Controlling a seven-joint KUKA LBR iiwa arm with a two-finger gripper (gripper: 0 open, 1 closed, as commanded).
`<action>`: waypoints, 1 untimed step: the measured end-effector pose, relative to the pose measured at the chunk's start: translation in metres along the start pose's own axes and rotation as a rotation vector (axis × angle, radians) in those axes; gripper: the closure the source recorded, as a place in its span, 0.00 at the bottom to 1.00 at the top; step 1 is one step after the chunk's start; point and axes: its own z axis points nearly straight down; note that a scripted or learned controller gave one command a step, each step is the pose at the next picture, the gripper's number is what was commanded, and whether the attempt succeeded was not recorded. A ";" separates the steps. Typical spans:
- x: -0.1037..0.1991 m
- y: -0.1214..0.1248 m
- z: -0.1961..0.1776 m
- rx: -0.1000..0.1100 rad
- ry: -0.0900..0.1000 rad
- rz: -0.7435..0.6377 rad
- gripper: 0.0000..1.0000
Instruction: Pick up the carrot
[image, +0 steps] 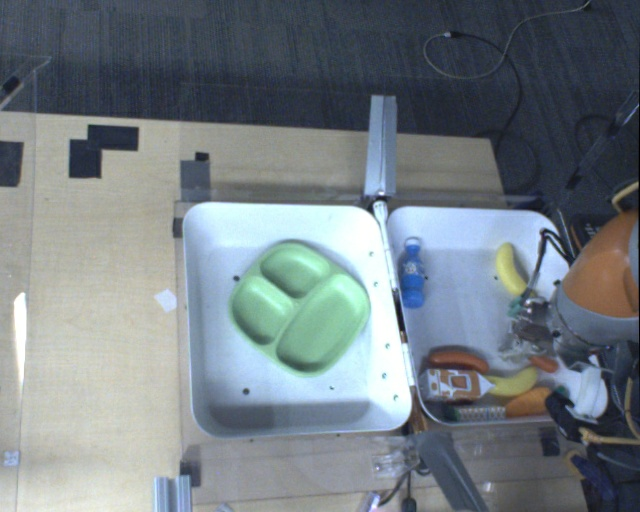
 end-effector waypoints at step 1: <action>0.071 -0.020 -0.001 -0.009 0.001 0.416 1.00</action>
